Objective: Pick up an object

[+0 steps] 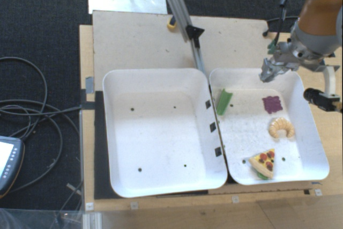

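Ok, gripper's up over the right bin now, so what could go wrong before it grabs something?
The gripper hangs over the right bin's far rim, off to the side of every item, so a straight descent may strike the rim or close on nothing. The purple piece and pizza slice look flat, likely hard to pinch. The green piece leans at the dividing wall, leaving little finger room.

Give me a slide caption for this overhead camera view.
Gripper over the right bin's far edge; inside lie a green piece, purple piece, croissant and pizza slice.
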